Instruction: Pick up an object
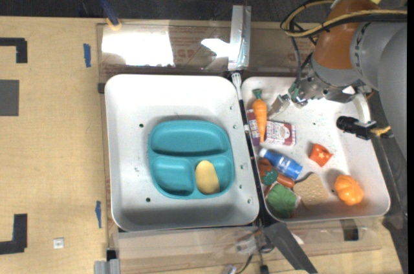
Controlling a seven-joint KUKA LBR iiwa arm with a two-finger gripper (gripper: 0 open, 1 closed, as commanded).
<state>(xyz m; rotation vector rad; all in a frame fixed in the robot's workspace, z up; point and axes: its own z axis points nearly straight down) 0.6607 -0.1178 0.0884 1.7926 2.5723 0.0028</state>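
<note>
So far nothing has been lifted, as far as the view shows. The gripper (292, 95) hangs over the far left part of the right bin (378, 198), just right of the carrot (259, 115), and whether its jaws are spread or pressed together I cannot tell; nothing is visibly pinched between them. The carrot lies along the bin's left wall, with a small white carton (279, 133) just near of the gripper and a blue bottle (283, 163) nearer still. An orange block (319, 154), an orange fruit (348, 189), a green vegetable (282, 198) and a slice of bread (312, 189) sit toward the near side. In the left bin (123, 137) a teal tray (187, 156) holds a yellow lemon (207, 176). By my judgement the grasp itself, then the lift, is all still to do.
</note>
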